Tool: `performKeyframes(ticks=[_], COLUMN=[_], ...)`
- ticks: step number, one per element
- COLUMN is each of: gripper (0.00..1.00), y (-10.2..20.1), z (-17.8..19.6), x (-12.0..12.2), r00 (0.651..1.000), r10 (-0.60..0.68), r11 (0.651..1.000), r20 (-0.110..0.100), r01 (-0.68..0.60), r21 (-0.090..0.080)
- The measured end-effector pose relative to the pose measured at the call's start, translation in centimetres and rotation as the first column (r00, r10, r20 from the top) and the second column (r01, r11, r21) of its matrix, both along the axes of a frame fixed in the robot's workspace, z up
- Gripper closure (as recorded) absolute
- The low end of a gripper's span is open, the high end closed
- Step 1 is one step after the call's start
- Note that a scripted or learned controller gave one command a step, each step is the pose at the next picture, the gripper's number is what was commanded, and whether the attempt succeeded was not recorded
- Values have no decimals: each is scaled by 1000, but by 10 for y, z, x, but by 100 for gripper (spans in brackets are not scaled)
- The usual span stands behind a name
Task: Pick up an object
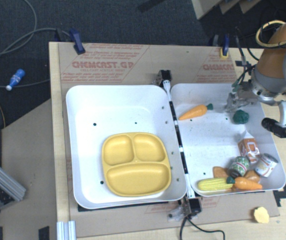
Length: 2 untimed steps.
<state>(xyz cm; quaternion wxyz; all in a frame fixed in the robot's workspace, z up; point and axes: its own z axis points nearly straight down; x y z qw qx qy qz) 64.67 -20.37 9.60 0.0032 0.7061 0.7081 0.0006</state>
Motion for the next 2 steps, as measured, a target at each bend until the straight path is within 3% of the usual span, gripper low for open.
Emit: performKeyframes(ticks=[1,2], gripper=[100,0], y=[-21,-18], z=[20,19], x=[17,17], r00=[1000,1000], r10=[-1,-1], r11=[1000,1000], r20=[0,-4], r01=[1,1], r21=[0,5])
